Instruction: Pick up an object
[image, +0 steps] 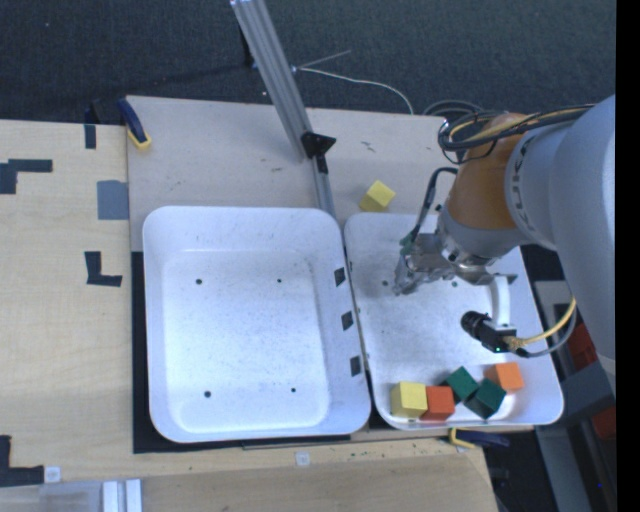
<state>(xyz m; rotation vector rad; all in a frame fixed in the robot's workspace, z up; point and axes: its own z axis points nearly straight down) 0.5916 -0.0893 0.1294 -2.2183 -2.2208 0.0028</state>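
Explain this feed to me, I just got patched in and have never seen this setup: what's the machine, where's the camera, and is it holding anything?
One camera looks down at a slant on a bench with two shallow white bins. The grey arm with the orange band reaches in from the right; its gripper hangs over the right bin. Nothing shows between its fingers. Coloured blocks lie along that bin's near edge: yellow block, red block, two green blocks, orange block. A loose yellow block lies on the bench behind the bins.
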